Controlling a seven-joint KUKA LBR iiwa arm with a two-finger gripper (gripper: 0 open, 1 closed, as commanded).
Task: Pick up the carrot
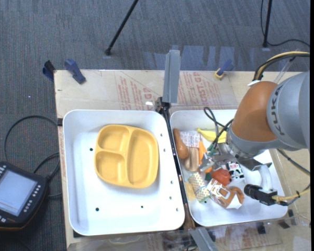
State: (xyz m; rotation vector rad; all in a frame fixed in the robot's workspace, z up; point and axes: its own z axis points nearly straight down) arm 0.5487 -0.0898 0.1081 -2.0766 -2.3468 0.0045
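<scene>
Arm: you are looking at the grey arm (282, 114) reaching in from the right, its orange band bulging over the right bin.
Gripper: your gripper (215, 158) is sitting low over the clutter in the right bin, near the middle of the pile; the wrist is covering most of it.
Fingers: you cannot tell whether they are open or closed, because the wrist and cables are hiding them.
Carrot: the carrot (202, 151) is lying in the right bin as a thin orange strip, just beside the gripper on its left, partly hidden among the other items.
Neighbours: a brown sausage-shaped piece (181, 144) is lying to the left of the carrot, a yellow banana (207, 135) is showing just above it, and a red item (220, 175) is lying just below the gripper.
Right bin: the right bin (235, 219) is holding all the loose toy food and packets, crowded toward its left half.
Left bin: the left bin (78, 192) is bearing a yellow divided plate (127, 156), lying flat near its centre.
Surroundings: a teach pendant (13, 195) is resting on the floor at the left of the bench.
</scene>
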